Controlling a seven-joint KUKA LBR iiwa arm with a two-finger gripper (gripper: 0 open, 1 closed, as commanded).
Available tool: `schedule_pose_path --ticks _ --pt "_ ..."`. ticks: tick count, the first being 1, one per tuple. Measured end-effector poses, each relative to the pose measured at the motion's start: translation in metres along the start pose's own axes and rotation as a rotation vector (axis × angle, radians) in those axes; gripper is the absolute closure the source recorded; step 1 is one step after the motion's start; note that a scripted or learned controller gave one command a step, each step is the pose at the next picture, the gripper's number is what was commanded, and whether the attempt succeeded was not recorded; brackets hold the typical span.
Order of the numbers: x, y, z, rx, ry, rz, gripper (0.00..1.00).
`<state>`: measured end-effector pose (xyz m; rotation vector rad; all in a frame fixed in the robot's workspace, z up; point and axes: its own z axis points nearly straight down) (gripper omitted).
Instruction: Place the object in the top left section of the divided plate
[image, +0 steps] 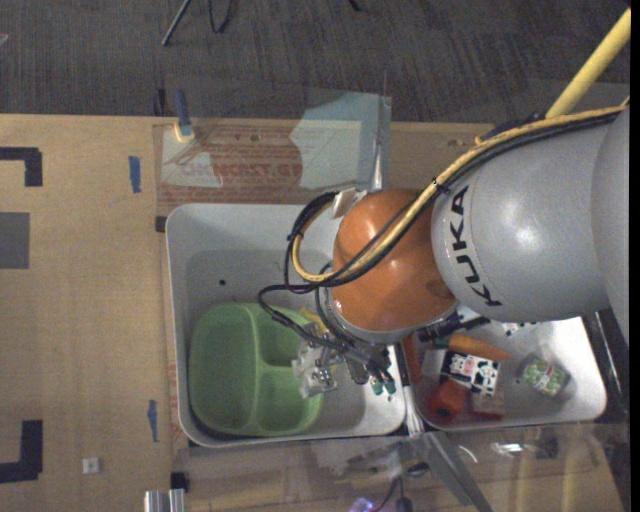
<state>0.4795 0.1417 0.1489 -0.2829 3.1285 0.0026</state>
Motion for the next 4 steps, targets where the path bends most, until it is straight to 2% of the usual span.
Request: schedule_pose_path --ticks 1,2,3,4 --pt "-0.007 0.004 0.007 0.000 -0.003 -0.031 1.00" --pt "-0.006 -0.023 -0.001 0.000 -0.005 -0.150 1.00" --pt "-0.014 -0.005 -0.006 0.000 -0.006 -0.474 1.00" --pt "-0.011 -0.041 0.038 0.001 -0.011 -0.477 1.00"
